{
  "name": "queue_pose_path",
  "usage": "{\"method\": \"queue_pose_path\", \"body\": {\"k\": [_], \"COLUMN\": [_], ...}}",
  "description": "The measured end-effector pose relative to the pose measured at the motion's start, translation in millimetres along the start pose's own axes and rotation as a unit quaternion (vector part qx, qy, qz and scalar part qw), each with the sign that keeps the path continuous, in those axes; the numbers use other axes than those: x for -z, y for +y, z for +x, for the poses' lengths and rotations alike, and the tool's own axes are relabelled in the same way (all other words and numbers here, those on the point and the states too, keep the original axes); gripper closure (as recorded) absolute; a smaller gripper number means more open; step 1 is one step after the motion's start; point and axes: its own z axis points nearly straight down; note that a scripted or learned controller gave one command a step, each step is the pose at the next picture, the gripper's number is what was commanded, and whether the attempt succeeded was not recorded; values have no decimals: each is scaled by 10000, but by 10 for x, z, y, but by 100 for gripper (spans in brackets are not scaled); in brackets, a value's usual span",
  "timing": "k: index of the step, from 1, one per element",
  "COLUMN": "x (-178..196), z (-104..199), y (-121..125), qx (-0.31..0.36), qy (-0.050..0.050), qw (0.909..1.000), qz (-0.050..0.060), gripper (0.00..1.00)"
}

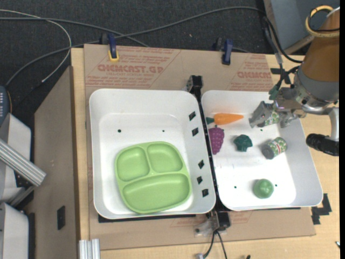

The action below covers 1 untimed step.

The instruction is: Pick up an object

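Observation:
In the right bin [302,193] lie an orange carrot [228,118], a purple bunch of grapes [216,138], a dark green broccoli [242,142], a small printed can [274,147] on its side and a green apple [263,188]. My gripper [267,116] hangs over the bin's upper right part, right of the carrot and above the can. Nothing shows between its fingers.
The left bin [102,144] holds a light green divided plate [153,176]. A black divider [202,139] runs between the bins. Two clamps [112,51] hold the cardboard sheet at the back. Cables cross the dark floor behind.

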Motion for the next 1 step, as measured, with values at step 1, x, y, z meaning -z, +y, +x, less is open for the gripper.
{"method": "queue_pose_path", "body": {"k": [1], "x": [57], "z": [2], "y": [22], "qx": [13], "qy": [-8], "qw": [10000], "qz": [-57], "gripper": [0]}}
